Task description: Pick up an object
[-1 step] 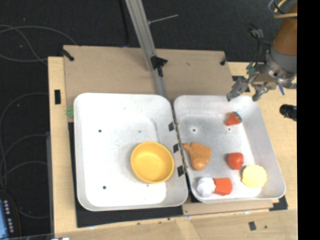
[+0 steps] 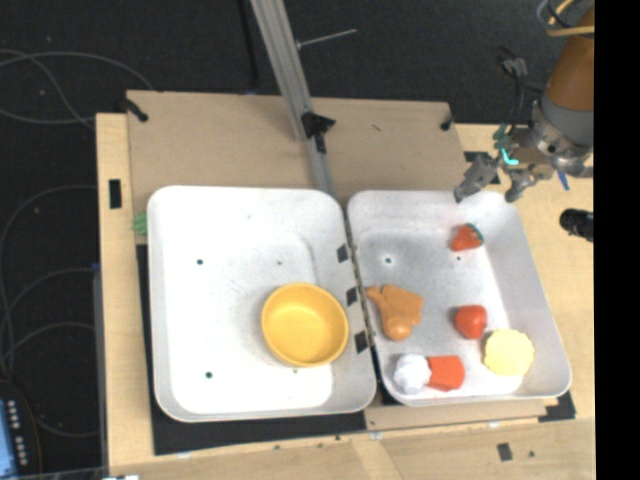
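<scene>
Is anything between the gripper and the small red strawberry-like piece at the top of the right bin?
Nothing visible. The gripper hangs over the far right corner of the right white bin, its jaws spread, and the small red strawberry-like piece lies just below it on bare bin floor. The other pieces sit nearer the bin's front.

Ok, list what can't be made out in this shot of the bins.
- Claw, camera view: small and dark over the right bin's far corner; nothing seen between its fingers.
- Arm: cut off by the picture's right side.
- White item beside the orange block: too small and washed out against the bin to identify.
</scene>
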`<state>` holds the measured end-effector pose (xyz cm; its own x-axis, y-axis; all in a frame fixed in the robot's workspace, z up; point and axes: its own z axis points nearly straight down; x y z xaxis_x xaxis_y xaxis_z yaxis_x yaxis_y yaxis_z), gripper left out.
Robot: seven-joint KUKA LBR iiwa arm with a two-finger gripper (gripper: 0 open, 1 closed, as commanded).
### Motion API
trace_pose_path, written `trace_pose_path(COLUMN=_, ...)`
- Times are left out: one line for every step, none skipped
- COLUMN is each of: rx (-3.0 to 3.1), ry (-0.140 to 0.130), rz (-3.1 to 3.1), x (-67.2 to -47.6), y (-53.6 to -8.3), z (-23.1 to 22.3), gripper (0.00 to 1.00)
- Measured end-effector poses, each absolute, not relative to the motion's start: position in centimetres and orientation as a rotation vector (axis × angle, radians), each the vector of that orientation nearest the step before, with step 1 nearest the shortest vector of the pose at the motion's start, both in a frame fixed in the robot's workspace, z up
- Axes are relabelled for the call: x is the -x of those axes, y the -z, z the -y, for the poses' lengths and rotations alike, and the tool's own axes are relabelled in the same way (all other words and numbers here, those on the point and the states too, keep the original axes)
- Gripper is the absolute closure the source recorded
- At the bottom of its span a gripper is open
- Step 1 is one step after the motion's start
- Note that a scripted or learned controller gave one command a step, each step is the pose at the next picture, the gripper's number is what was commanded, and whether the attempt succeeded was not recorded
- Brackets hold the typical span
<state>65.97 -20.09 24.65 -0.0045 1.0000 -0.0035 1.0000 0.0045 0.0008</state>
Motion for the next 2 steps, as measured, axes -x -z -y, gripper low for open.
trace_pose_path(rx=-2.217, ry=0.007, rz=-2.229, x=-66.1, y=-18.5, z=19.6, gripper=0.00)
trace_pose_path(rx=-2.222, ry=0.007, rz=-2.224, x=-65.5, y=-12.4, z=19.5, gripper=0.00)
